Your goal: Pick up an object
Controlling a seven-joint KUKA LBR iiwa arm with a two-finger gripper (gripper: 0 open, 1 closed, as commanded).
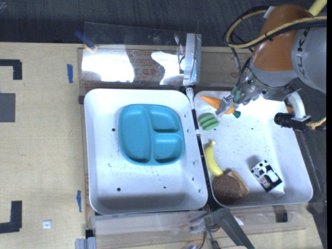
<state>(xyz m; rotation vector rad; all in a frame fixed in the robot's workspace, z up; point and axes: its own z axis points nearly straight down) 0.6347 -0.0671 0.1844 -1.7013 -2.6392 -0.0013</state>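
Camera view: nearest in the right bin (298, 154) lie a brown bread roll (229, 185) and a black-and-white carton (266, 176). Beyond the roll lies a banana (211, 160), then a green striped ball (208, 121). Farthest, past the ball, the claw (229, 106) touches the orange carrot (213, 102); I cannot tell its opening. The left bin (98, 139) holds a blue divided plate (151, 133).

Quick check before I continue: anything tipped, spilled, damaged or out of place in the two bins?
Nothing stands out. The blue divided plate lies flat in the left bin. In the right bin, the carrot, green striped item, banana, brown item and small box lie loose and intact.
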